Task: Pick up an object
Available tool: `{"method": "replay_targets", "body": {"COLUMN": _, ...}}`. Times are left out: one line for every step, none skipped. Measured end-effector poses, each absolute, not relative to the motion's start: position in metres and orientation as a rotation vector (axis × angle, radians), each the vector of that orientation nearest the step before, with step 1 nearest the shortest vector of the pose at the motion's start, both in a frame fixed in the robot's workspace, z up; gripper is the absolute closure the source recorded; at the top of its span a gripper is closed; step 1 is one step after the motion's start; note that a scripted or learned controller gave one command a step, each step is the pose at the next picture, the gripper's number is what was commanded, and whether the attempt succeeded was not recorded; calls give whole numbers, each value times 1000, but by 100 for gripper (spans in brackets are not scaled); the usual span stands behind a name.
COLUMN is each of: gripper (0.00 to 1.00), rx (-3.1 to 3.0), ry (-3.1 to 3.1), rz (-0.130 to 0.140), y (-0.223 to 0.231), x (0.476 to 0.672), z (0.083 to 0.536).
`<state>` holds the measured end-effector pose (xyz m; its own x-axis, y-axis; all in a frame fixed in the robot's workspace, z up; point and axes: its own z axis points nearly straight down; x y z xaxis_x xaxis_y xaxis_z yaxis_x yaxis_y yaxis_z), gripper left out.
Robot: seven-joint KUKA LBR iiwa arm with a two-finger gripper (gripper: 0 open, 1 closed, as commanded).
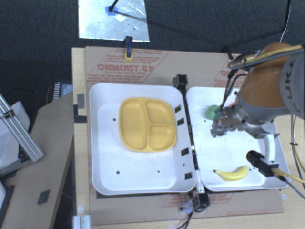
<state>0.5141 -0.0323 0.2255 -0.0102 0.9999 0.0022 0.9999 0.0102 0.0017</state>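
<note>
A yellow divided plate (147,124) sat in the left bin (102,142), while right of it the right bin (205,171) held a banana (232,173) near its front edge and a green object (211,112) just beside the lowered gripper (218,129).

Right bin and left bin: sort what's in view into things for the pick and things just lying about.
For the job:
gripper, low in the right bin
green object beside it
banana

Just lying about:
yellow divided plate in the left bin
clamp at the board's far edge
</note>
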Motion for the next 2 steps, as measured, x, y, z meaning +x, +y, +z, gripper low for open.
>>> {"method": "replay_targets", "body": {"gripper": 100, "rx": -2208, "ry": -2234, "rz": -5, "y": 26, "x": 513, "z": 234}}
{"method": "replay_targets", "body": {"gripper": 100, "rx": -2210, "ry": -2232, "rz": -3, "y": 71, "x": 512, "z": 230}}
